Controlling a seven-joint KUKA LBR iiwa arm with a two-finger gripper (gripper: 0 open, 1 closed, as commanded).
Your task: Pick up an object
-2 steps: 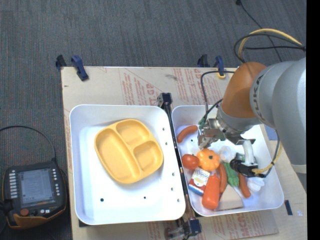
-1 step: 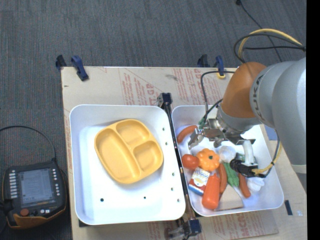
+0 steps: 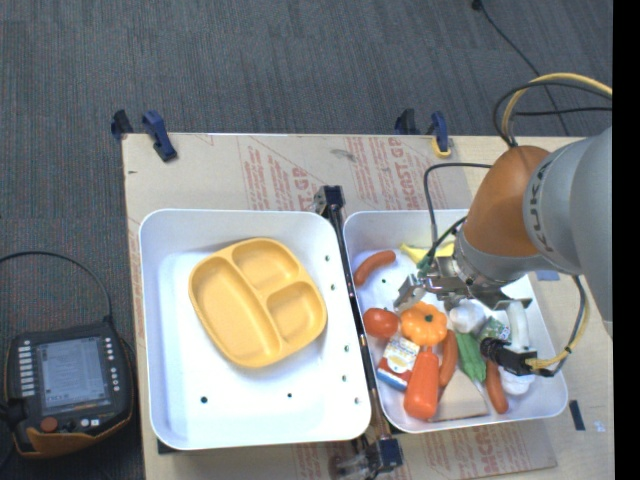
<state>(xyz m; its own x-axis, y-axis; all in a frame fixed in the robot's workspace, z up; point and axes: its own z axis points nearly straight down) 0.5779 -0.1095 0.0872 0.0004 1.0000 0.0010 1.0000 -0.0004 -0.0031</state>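
Pincer (image 3: 432, 290), grip state impossible to tell, hangs over crowded right bin (image 3: 556, 388) just above orange pumpkin (image 3: 424, 324); a centred, vertical descent should avoid nudging the tomato (image 3: 380, 322).

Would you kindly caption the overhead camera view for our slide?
KUKA arm lowers its claw over toy food in right bin; yellow divided plate in left bin.

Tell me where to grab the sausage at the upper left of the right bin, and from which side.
Grip the sausage across its narrow middle, coming straight down from above. It lies flat on the floor of the right bin, a slim curved link with bare floor along both long sides, so fingers probably fit there. Closing along its length looks poor: its left end sits near the bin wall.
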